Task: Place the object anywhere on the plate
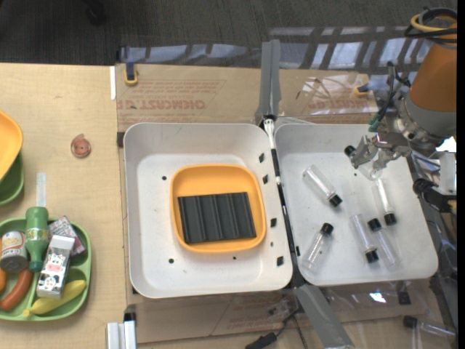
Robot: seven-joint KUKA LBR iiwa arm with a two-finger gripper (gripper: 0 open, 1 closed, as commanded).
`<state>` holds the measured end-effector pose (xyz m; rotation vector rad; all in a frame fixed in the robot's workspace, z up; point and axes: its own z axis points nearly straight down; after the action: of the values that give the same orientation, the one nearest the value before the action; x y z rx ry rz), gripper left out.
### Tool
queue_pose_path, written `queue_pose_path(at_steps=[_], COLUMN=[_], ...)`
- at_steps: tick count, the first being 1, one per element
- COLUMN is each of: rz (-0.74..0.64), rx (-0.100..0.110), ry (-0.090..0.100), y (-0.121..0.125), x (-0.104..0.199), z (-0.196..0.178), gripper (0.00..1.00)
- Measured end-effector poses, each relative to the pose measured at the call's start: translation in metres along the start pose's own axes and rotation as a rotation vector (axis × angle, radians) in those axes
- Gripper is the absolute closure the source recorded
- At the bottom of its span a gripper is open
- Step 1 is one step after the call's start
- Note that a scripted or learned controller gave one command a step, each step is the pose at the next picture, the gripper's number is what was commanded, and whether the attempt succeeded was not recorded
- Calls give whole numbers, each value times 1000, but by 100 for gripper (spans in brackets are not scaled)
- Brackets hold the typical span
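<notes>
Plate: yellow plate [218, 187] with a dark ribbed insert, mid-floor of the left bin [145, 195].
Objects: clear vials with black caps, scattered over the right bin [305, 140]; nearest vial [321, 185] lies below and to the left of the gripper.
Gripper [374, 160]: above the right bin's far right corner; jaw state cannot be told, nothing visibly held.
Advice: descend squarely across one vial's body, away from neighbours, before closing.

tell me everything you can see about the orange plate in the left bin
The plate is a rounded-square orange dish, plastic by its look, with a raised rim. It lies flat in the middle of the left bin. A dark grey ribbed rectangular insert lies on its lower part. Nothing else touches it.
</notes>
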<state>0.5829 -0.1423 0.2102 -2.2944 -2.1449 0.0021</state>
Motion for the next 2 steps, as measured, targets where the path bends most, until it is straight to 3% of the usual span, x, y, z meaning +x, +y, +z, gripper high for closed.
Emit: queue_pose_path(at_steps=[1, 2], rz=[-159, -362], rx=[0, -3], ry=[-2, -3], y=[67, 81], x=[4, -76], z=[-13, -79], gripper=[100, 100])
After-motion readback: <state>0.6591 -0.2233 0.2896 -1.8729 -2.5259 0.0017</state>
